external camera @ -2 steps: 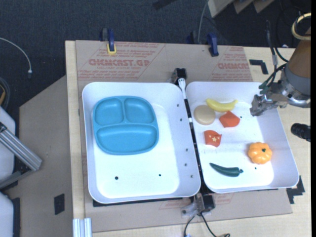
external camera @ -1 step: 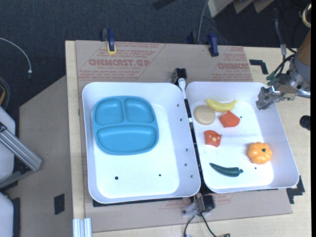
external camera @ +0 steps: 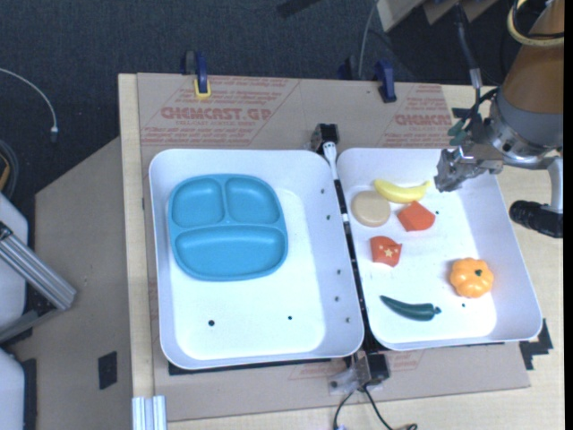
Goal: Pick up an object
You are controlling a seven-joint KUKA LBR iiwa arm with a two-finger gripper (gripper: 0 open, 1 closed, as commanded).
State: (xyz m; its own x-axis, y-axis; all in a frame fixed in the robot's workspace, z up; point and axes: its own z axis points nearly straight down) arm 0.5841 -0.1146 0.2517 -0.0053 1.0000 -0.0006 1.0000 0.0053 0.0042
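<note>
my gripper [external camera: 445, 179] hangs low over the right bin's [external camera: 510, 240] far edge, arm reaching in from the right; whether my jaws are clenched, i cannot tell. a toy banana [external camera: 400, 189] lies just beside them. the left bin [external camera: 309, 240] carries a blue divided plate [external camera: 228, 226] toward its far left corner.
</note>
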